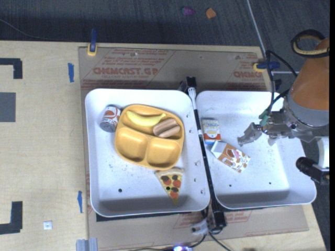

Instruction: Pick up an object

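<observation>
My gripper [250, 134] hangs over the right bin [272, 184], reaching in from the right. Just below and to its left lies a flat orange-and-white packet [233, 158] with a blue edge, apart from the gripper. A small white and red carton [211, 129] lies further left, near the bin's left wall. The left bin [104, 187] holds a yellow divided plate [141, 149] bearing a banana [140, 119] and a hot dog [167, 129]. A crushed can [109, 118] lies at the plate's upper left and a pizza slice [171, 183] below it.
The two bins meet along a raised divider [200, 150] running down the middle. The arm's grey body and orange band [313, 82] cover the right bin's right side. Cables [272, 67] hang near the far right corner.
</observation>
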Controlling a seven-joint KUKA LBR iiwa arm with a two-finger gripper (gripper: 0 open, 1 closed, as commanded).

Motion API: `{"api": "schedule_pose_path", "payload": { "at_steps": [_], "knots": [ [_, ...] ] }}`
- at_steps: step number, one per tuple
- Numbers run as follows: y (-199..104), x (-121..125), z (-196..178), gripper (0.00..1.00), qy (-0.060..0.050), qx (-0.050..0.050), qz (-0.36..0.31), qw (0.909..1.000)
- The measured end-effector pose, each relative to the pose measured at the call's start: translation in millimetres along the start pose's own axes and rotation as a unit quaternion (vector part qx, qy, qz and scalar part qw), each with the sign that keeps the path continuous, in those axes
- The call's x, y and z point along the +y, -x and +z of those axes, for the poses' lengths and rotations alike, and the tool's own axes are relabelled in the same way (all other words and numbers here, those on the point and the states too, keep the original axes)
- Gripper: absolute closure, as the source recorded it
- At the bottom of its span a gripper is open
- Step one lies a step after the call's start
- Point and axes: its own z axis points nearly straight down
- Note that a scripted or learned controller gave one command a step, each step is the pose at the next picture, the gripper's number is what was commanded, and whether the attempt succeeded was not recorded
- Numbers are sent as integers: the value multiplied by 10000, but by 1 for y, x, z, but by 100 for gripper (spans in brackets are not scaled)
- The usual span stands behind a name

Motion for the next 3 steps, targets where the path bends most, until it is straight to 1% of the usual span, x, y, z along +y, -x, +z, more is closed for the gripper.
{"api": "schedule_pose_path", "payload": {
  "at_steps": [1, 2, 3],
  "knots": [
    [8, 50, 135, 0, 19, -8, 6, 10000],
    [15, 12, 140, 0, 90, -22, -5, 10000],
    [3, -27, 140, 0, 103, -36, 3, 9999]
  ]
}}
